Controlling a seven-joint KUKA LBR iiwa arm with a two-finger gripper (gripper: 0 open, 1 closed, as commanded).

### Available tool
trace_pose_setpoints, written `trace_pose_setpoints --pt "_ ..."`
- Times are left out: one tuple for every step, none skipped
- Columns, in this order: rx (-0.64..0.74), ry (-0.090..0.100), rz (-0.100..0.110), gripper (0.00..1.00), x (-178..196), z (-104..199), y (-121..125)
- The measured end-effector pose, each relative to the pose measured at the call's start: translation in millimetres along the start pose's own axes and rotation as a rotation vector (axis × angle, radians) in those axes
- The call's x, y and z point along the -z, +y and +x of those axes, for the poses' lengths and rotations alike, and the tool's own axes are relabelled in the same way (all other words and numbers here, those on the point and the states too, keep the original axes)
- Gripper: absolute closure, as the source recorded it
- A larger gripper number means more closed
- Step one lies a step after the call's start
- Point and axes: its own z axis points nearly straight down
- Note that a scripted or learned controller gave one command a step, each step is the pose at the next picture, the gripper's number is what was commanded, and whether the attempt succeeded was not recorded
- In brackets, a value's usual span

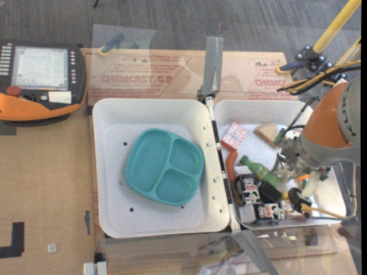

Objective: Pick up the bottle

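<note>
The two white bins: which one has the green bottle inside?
The right bin, the one below the gripper. The green bottle lies there among small clutter, whereas the left bin holds a teal divided plate.

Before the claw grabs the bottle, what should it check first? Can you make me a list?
1. Bottle in the right bin: ok.
2. Bottle lying flat, neck toward the red tool: ok.
3. Claw over the bottle's fat end: ok.
4. Claw open wide enough: cannot tell.
5. Room around the bottle: not ok, black-and-white pieces crowd it below.
6. Bottle between the claw's sides yet: cannot tell.
</note>
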Motion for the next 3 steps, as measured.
trace_pose_setpoints --pt "-0.046 -0.004 0.007 1.00 176 32 -68" --pt "-0.481 -0.005 0.005 1.00 187 72 -91" --pt "-0.818 -0.006 0.004 1.00 205 76 -94"
